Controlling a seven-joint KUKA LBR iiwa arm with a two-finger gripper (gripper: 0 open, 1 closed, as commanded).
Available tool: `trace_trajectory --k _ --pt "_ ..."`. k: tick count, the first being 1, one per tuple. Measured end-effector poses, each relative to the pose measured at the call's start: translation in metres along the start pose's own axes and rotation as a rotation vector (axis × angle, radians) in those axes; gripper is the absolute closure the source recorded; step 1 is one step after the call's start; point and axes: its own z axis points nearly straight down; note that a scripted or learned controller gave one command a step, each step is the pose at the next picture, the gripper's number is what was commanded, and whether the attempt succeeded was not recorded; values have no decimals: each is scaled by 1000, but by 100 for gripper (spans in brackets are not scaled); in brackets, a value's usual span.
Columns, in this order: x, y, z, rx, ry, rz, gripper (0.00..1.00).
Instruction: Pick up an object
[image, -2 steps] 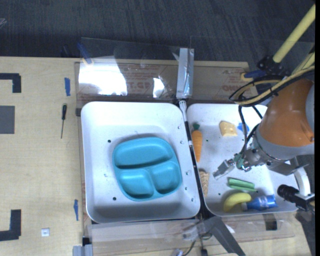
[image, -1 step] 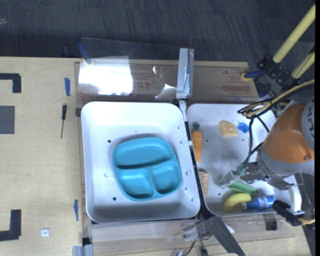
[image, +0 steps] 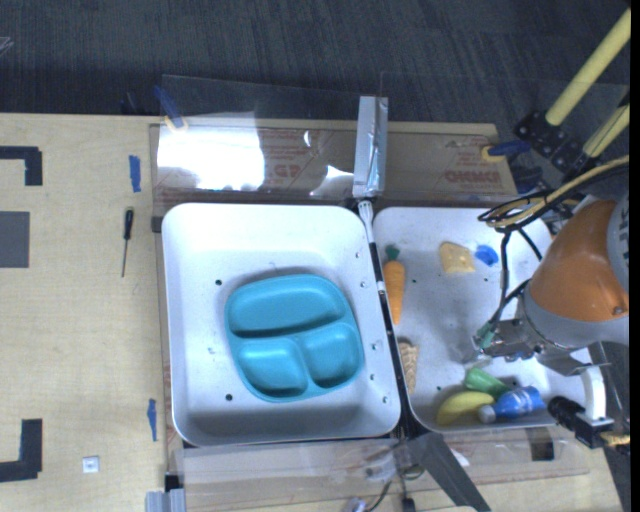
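Observation:
The right bin (image: 432, 318) holds an orange carrot (image: 394, 285) along its left wall. A pale yellow piece (image: 458, 258) and a small blue piece (image: 487, 256) lie at the back, and a brown speckled item (image: 407, 356) sits near the left wall. A green item (image: 485, 380), a yellow banana (image: 465, 404) and a blue-and-white object (image: 518, 403) crowd the front right corner. My gripper (image: 489, 343) hangs low over the right side of this bin, just above and behind the green item. The wrist and cables hide its tips.
The left bin (image: 190, 235) holds a blue three-compartment plate (image: 293, 335). A clear plastic divider (image: 369, 148) stands behind the bins. The arm's orange band (image: 578, 275) and black cables overhang the right bin's right edge. A screwdriver (image: 127, 238) lies on the bench at left.

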Motion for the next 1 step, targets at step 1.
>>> trace_trajectory --k 1 --pt "0 0 0 1 0 0 0"
